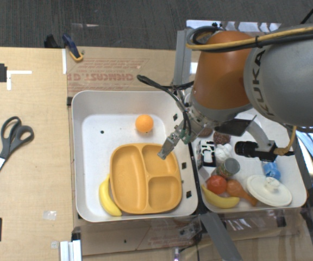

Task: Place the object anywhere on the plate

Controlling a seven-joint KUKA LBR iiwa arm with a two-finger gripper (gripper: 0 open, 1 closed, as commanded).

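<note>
White bin (86, 162), end effector (167, 147) above plate (125, 178)

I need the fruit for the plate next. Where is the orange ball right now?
The orange ball lies in the left bin, just beyond the far edge of the yellow plate, left of the hand.

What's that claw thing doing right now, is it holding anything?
Gripper: over the upper right edge of the yellow plate; open or shut cannot be told, and nothing is visibly held.
</note>
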